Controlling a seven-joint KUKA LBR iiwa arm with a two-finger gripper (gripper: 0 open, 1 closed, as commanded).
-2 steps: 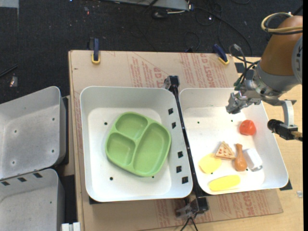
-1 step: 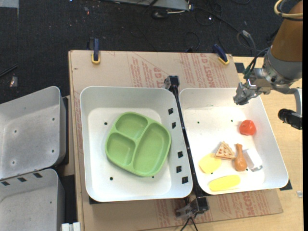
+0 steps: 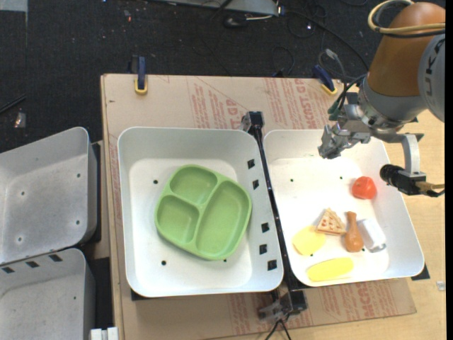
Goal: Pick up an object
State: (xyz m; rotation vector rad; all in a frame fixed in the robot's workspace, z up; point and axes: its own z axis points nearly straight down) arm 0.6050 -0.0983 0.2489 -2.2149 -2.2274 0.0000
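Fingers (image 3: pixel 331 147): above right bin's (image 3: pixel 297 147) far end; spread unclear, can't tell.
Reason: toys (image 3: pixel 352 231) cluster nearer, unreached.

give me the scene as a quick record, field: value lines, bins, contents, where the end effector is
left bin: holds a green divided plate
right bin: holds the small items, grouped toward its near side
red item: apart from the rest, near the far right side
pizza slice toy: beside a brown drumstick-shaped toy
yellow items: a round piece and a long piece
white item: right of the drumstick
end effector: over the right bin's far edge, nothing seen between its fingers
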